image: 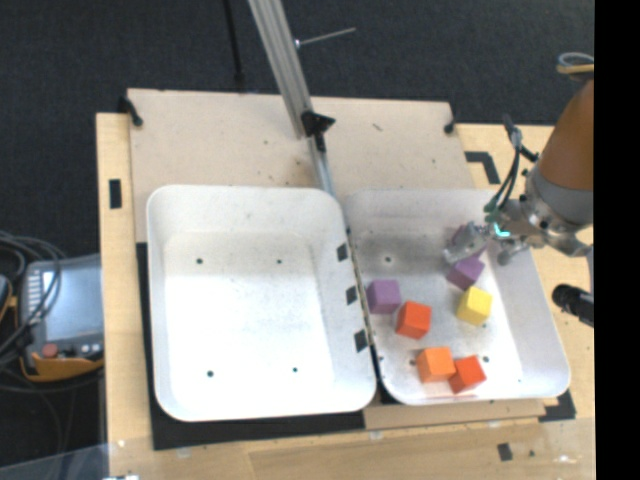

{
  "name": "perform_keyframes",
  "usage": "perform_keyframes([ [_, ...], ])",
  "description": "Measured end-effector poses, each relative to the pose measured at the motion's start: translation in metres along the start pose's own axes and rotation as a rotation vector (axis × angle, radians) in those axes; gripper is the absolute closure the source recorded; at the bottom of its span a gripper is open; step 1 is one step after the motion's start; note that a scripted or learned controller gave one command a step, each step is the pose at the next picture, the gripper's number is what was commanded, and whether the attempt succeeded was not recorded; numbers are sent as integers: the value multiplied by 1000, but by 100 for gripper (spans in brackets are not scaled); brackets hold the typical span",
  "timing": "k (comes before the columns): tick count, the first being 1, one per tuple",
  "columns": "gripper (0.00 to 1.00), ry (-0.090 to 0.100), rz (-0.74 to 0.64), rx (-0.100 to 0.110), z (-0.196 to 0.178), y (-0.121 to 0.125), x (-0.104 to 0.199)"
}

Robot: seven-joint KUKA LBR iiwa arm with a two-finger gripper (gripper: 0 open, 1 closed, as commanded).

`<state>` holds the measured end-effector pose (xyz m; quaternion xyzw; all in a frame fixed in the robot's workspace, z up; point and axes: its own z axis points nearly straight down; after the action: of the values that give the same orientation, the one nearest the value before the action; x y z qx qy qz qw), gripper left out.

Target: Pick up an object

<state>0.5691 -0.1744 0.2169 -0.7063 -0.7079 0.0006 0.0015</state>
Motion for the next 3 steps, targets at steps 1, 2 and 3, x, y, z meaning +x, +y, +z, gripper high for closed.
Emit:
perform_keyframes([
  [1, 0, -1, 0, -5, -2, 1, 0],
  [2, 0, -3, 4, 0, 40, 1, -1],
  [3, 0, -7, 6, -7, 84, 12, -3],
])
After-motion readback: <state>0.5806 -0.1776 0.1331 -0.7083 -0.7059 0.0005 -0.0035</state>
